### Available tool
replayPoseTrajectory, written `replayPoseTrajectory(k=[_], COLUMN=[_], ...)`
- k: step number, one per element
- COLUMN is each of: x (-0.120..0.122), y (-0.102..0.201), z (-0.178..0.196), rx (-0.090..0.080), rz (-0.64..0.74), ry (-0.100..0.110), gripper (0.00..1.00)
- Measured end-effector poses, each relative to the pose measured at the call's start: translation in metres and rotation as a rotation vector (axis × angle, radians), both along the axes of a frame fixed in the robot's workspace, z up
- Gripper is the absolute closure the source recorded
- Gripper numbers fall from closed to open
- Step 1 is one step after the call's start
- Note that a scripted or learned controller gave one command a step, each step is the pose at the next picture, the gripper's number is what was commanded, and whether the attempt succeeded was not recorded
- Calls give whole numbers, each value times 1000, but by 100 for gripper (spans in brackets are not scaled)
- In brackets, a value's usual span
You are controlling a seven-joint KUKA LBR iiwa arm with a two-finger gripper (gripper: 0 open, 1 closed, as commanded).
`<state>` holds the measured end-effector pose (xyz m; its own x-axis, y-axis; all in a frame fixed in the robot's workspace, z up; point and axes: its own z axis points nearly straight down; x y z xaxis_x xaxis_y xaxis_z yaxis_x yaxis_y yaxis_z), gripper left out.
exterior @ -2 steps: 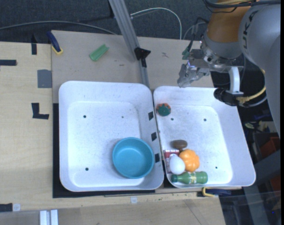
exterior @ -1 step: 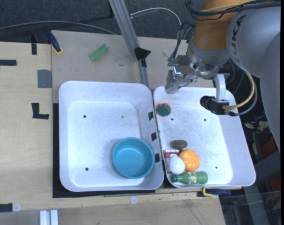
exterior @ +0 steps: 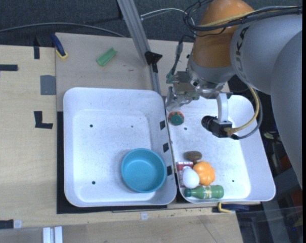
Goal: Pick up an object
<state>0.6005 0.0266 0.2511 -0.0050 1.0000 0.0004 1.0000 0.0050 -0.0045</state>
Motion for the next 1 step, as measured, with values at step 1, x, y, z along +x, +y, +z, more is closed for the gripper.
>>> replayPoseTrajectory(k=[1], x=[-28], y=[39], z=[-13], rx=[0], rz=[0], ry=[1], gripper=[100])
